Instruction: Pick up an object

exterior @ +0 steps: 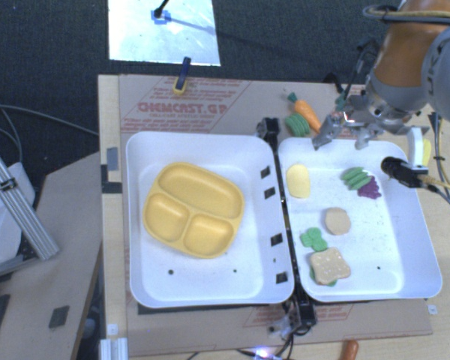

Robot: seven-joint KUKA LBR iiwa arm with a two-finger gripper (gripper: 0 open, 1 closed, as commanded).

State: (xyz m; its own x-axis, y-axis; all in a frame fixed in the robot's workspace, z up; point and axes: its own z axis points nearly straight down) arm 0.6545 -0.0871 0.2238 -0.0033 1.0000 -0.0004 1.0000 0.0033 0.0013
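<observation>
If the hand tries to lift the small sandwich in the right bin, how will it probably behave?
The sandwich looks like a layered toy, so it is probably light and fairly stiff. It lies flat on the right bin floor, so it should not roll. Its low profile may let fingers slide over it.

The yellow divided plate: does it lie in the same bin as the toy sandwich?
No. The yellow divided plate lies in the left bin, the toy sandwich in the right bin.
</observation>
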